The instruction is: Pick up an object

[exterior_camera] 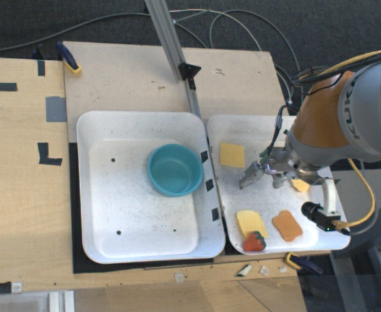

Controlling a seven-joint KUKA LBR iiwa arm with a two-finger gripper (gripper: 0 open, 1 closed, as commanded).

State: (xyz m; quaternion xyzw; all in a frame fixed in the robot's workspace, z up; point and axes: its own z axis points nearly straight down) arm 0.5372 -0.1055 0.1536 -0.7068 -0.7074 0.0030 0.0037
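The two-finger gripper is seen above the right white bin, fingers spread apart, nothing between them. A flat yellow foam-like square lies just beside it; it is judged light, soft, best pinched across opposite edges.

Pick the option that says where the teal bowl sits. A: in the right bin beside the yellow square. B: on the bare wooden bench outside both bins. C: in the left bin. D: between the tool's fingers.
C: the teal bowl rests on the floor of the left bin, across the divide from the tool, which is over the right bin.
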